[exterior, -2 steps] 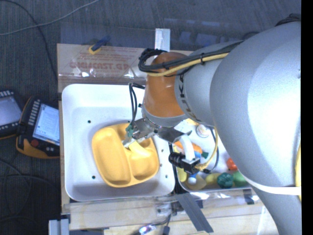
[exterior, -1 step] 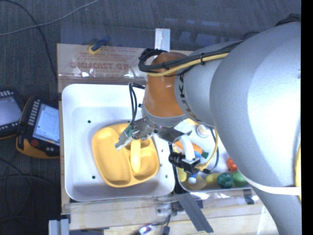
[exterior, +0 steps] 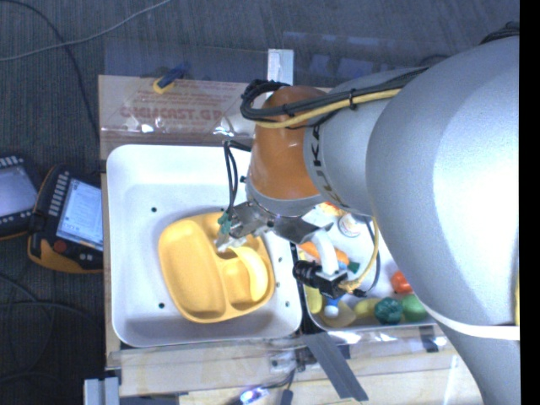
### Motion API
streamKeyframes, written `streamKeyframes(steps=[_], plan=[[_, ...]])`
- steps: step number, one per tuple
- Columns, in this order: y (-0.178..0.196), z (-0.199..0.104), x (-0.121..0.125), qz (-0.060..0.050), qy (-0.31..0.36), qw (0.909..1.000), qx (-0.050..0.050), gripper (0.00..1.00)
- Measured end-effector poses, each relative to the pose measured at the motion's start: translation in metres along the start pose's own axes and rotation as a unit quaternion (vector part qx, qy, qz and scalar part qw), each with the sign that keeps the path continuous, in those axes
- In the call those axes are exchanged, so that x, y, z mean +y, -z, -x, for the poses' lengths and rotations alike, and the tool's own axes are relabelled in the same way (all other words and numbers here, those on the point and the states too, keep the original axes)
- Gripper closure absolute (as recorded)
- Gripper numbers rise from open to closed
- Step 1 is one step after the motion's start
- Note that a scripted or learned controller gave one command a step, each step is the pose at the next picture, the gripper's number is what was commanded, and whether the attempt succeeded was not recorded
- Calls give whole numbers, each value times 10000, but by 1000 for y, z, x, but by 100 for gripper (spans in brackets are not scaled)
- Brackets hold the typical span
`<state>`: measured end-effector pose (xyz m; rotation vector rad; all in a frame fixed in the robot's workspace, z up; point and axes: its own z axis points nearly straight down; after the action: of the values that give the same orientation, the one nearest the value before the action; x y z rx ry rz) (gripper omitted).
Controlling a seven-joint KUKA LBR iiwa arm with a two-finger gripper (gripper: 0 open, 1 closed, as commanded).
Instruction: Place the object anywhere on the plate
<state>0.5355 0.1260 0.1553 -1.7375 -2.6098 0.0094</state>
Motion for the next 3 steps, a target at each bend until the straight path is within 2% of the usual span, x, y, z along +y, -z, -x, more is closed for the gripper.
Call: streamKeyframes(steps=[1,2,3], plan=[[0,0,0,0,-1,10000,0,0],[8,0,0,-15,0,10000,4,100],[17,-33,-43,21,1116,9938,-12,100]])
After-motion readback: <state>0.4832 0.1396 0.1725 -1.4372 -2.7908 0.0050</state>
